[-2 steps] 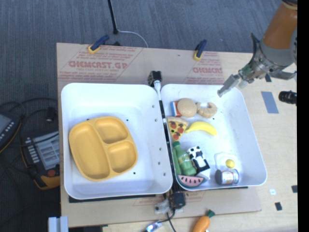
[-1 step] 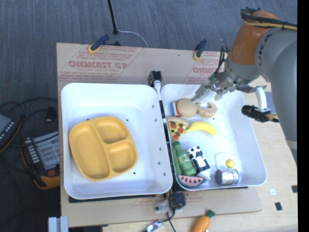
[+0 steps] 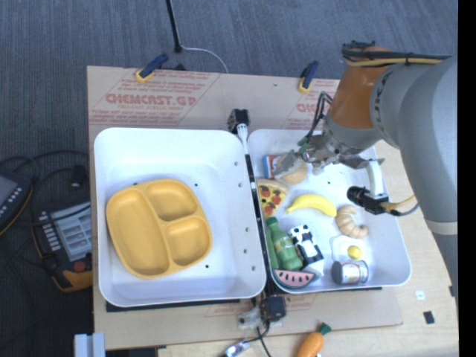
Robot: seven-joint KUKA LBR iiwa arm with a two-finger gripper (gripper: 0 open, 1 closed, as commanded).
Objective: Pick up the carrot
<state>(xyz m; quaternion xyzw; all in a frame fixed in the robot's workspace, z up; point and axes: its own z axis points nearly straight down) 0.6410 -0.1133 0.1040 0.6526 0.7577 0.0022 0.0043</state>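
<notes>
- The carrot (image 3: 311,343) lies on the brown board at about six o'clock, outside both bins, just below the front edge of the right bin (image 3: 401,255); its green top points to the upper right.
- The gripper (image 3: 312,153) hangs over the far part of the right bin, toward one o'clock, well apart from the carrot.
- Whether the jaws are wide or narrow cannot be told from this angle; nothing can be made out between them.
- Just beside the gripper, at its seven o'clock, sits a pale bread-like piece (image 3: 292,174).
- In the same bin: a pizza slice (image 3: 271,194) at the left wall, a banana (image 3: 312,204) in the middle, a croissant (image 3: 350,222) to its four o'clock.
- Nearer the front: a green bottle (image 3: 281,244), a black-and-white cow figure (image 3: 305,243) touching it, a watermelon slice (image 3: 295,277), a fried egg (image 3: 352,251) and a tin can (image 3: 349,273).
- The left bin (image 3: 216,155) holds a yellow divided plate (image 3: 158,225), toward nine o'clock.
</notes>
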